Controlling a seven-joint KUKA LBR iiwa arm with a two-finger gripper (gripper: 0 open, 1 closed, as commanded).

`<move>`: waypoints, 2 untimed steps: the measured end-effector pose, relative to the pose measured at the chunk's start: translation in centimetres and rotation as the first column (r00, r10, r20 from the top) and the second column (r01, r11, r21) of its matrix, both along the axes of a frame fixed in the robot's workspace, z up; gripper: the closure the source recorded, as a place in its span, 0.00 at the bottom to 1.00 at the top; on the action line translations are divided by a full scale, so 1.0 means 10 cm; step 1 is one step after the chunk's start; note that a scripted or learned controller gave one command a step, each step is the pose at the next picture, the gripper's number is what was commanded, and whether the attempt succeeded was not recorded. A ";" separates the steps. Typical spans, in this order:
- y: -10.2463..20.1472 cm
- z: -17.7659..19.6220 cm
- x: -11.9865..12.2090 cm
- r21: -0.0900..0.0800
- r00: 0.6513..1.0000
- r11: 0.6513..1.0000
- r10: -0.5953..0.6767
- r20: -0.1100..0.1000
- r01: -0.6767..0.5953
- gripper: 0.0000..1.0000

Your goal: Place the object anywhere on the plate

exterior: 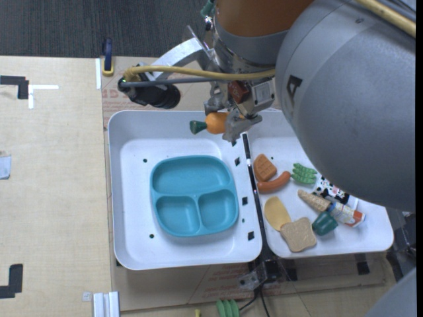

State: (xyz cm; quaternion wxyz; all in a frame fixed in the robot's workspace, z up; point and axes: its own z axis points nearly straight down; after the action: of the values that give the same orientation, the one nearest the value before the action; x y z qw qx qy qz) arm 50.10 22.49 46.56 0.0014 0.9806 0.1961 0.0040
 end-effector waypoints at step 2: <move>-0.32 -0.06 0.19 -0.001 0.981 0.981 -0.192 0.000 0.192 1.00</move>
State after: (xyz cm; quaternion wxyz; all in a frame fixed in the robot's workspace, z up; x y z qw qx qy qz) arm 52.00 19.26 45.98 0.0022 0.9949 0.1005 0.0038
